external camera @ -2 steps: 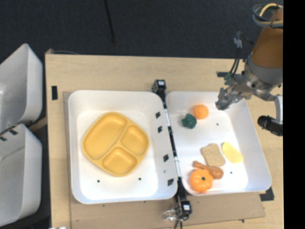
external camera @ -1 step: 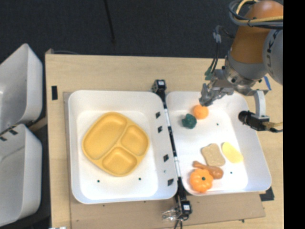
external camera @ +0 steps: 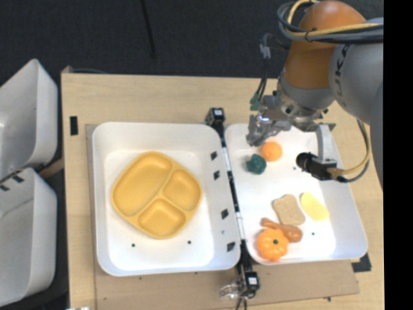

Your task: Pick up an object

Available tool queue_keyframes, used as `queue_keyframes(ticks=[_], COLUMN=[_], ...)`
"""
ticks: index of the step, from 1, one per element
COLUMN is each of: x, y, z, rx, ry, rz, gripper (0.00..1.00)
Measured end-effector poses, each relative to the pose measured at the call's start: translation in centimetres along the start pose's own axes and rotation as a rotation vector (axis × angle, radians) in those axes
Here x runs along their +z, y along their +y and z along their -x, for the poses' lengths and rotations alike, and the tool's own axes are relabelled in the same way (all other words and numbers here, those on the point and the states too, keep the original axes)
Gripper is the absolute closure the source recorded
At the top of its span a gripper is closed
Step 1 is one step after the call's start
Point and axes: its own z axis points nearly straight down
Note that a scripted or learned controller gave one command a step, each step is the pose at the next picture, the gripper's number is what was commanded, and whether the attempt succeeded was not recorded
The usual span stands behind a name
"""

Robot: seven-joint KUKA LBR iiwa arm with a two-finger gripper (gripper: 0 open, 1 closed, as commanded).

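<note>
While the grey arm (external camera: 348, 50) reaches in from the right, its claw (external camera: 259, 134) hangs over the far left corner of the right bin (external camera: 342, 237), and whether it is open or closed cannot be told from this slant. Nothing shows between its tips. Just beside the claw, toward the near side and slightly right, lies a small orange ball (external camera: 271, 151). A dark green lump (external camera: 256, 165) sits just below the claw, touching or nearly touching the ball. Farther toward the near edge lie a slice of bread (external camera: 288, 209), a pale yellow piece (external camera: 313, 206), a sausage (external camera: 282, 229) and an orange pumpkin (external camera: 271, 245). Well to the claw's left, the other bin (external camera: 103, 250) holds a yellow divided plate (external camera: 157, 194).
</note>
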Motion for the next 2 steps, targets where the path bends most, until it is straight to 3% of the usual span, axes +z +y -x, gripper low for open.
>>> queue_keyframes(ticks=[2], x=[0.7], y=[0.4], z=[-10.3], rx=[-0.001], ry=[0.001], rz=[0.002], gripper=[1.00])
